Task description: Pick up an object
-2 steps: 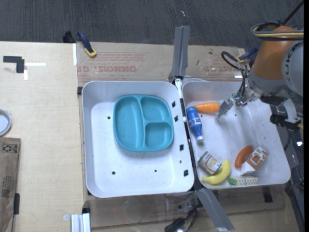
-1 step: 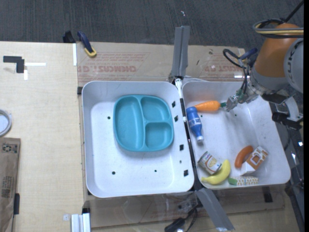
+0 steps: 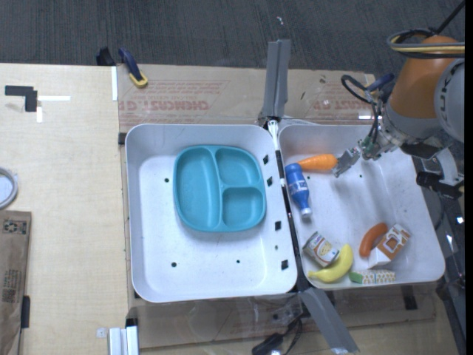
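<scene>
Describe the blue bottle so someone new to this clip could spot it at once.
Look in the right bin, along its left wall beside the divider. The blue bottle lies there on its side, just below the carrot. It is the one blue item among the orange and yellow ones.

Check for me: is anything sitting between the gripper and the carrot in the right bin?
Nothing visible is. The gripper hangs just right of the carrot at its thick end, with bare bin floor around them. The blue bottle lies lower left of the carrot, off that line. Whether the gripper touches the carrot, I cannot tell.
</scene>
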Robot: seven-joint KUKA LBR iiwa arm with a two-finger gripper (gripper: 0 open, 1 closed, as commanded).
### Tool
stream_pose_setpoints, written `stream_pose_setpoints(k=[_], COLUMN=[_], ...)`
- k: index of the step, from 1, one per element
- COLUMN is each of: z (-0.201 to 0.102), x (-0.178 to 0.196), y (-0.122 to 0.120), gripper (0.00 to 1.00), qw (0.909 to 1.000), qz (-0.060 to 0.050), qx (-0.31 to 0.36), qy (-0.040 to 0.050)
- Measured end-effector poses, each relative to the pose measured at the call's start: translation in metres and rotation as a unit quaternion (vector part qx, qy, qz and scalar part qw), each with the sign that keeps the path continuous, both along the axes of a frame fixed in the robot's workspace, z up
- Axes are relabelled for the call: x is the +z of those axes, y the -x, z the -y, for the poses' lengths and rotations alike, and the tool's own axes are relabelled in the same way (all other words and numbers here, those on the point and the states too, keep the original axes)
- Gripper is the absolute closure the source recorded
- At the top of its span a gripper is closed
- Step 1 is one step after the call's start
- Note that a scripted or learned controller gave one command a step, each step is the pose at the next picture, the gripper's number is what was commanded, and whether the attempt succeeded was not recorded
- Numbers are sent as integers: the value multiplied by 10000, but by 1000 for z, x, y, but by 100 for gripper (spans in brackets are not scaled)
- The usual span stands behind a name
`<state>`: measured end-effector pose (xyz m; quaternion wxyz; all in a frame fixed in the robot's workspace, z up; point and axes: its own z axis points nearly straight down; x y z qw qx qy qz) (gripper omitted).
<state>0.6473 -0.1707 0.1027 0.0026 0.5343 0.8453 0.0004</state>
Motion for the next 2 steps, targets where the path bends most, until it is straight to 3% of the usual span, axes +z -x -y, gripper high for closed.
stream_pose_setpoints(k=[1,2], z=[-40,-50], x=[-11,-10], y=[71,170], gripper=[0,0], qw=[9972,9959], qz=[-21,-14], qx=[752,909], qy=[-7,12])
